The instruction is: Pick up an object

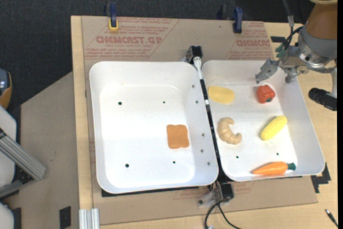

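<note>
From my remote station, 2 white bins sit side by side on the surface. The left bin holds 1 orange toast-like square. The right bin holds a pale yellow piece, a croissant, a carrot, a corn cob and a red tomato. My pincer hangs over the bin's far right corner, just beside the tomato, fingers spread and grasping nothing.

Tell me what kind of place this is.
Most likely a robotics lab test bench: two white bins clamped onto a brown board, toy food such as a carrot and corn cob, and a gripper above the right bin.
</note>
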`<state>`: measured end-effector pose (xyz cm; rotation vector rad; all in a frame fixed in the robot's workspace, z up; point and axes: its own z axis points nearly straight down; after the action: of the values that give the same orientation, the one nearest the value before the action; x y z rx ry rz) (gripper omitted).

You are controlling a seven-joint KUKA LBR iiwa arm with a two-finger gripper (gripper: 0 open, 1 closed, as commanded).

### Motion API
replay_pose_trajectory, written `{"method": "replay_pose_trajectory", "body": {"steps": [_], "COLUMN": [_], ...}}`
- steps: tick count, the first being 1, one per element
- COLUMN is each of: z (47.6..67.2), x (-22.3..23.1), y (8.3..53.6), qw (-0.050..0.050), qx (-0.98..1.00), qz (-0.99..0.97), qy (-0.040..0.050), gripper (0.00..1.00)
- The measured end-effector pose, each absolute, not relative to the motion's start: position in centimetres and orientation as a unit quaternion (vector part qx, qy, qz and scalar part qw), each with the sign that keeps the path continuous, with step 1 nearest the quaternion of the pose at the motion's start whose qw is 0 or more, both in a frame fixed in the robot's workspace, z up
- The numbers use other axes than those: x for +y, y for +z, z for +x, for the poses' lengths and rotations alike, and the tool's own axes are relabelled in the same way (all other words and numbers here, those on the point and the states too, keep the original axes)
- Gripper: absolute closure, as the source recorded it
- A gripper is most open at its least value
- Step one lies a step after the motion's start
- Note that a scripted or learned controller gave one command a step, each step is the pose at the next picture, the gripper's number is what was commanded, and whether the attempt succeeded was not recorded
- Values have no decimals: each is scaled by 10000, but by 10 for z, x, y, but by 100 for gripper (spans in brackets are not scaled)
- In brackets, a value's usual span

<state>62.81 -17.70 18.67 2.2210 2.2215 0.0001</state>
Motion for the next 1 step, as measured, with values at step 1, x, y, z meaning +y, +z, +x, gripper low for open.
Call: {"method": "replay_pose_trajectory", "body": {"steps": [1], "z": [643], "x": [-227], "y": [219], "qw": [40], "qx": [7063], "qz": [7079], "qy": [7], "gripper": [0]}}
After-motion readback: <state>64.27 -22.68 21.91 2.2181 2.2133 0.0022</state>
